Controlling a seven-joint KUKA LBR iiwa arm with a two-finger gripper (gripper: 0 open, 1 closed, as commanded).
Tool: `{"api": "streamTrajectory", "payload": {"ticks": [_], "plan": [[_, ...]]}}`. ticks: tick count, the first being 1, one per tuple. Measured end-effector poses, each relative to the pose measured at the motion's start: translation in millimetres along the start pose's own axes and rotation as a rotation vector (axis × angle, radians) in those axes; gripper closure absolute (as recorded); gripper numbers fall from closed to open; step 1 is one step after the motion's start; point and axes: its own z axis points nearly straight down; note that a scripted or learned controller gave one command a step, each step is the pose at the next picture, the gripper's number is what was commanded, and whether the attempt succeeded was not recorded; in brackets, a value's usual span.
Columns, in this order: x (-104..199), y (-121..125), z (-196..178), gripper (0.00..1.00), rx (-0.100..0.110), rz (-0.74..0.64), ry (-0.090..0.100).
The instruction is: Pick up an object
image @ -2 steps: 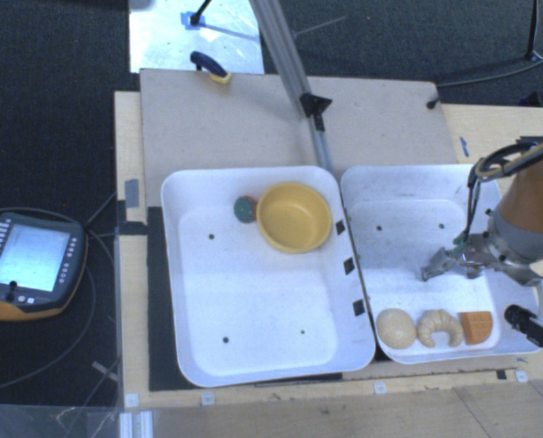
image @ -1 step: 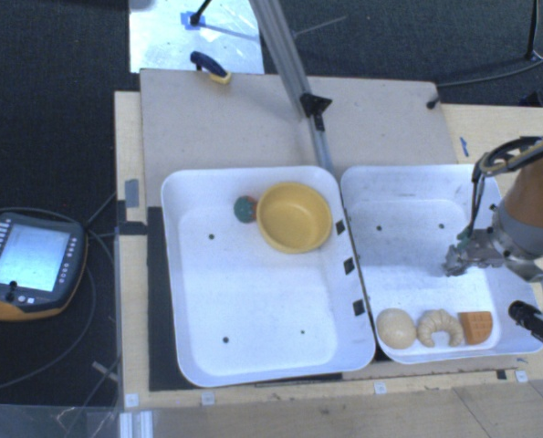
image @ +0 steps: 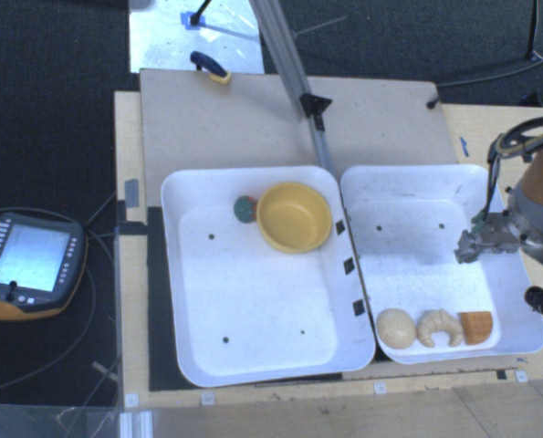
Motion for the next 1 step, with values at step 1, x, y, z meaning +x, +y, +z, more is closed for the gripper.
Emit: {"api": "streamTrajectory", "payload": {"ticks": [1], "plan": [[2.3,-8.4,-52.5,1.0,-0.001,0.0,0.0]]}}
